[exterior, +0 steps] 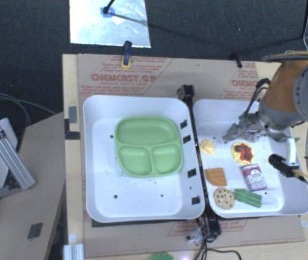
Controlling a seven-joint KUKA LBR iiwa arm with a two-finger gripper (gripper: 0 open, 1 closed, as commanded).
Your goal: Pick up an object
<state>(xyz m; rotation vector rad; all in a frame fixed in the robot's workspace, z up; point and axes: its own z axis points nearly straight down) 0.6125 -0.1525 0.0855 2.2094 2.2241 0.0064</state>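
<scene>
Now the pincer [234,134] hangs w/ nothing in it; can't tell if it's released or clenched. Small yellow food piece [207,146] lies just below-left. Go down slow, straight over it, then squeeze.

- Left bin [97,161]: white, with small dark specks on its floor.
- Divided plate [147,145], centre of the frame: pale green.
- Right bin [213,118]: white.
- Small lump [207,147] at that bin's left edge: pale yellow.
- Round food piece [243,153]: yellow, with red and dark patches.
- Wedge [216,176]: orange-brown.
- Cookie [224,197]: tan with dark chips.
- Small box [253,177]: red and white print.
- Long piece [248,197], lower right: dark green.
- Arm [292,93], right of frame: grey with an orange band.
- Board [159,72] under the bins: tan, with red lettering.
- Clamp [126,56], upper centre: yellow and blue.
</scene>
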